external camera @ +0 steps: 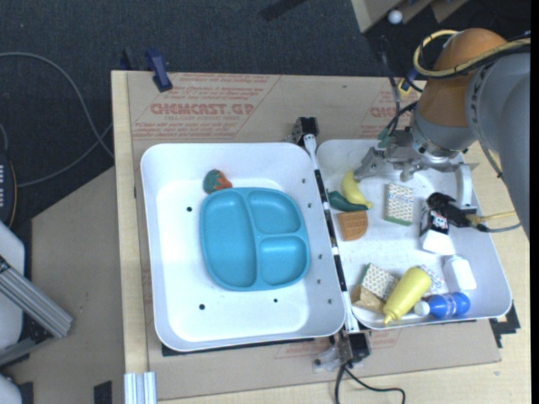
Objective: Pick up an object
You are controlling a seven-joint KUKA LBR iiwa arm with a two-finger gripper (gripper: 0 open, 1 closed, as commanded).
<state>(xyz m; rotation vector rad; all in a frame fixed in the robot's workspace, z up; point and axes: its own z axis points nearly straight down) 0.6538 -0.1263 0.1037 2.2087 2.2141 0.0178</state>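
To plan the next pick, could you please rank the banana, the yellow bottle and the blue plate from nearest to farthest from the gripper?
1. Banana, right bin, just left of the gripper.
2. Yellow bottle, right bin's near end.
3. Blue plate, left bin.

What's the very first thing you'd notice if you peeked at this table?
The big blue divided plate in the middle of the left bin jumps out first, with a small orange and green toy at its top edge. Next comes the crowded right bin: a yellow banana, a yellow bottle and a blue bottle, with the grey and orange arm above.
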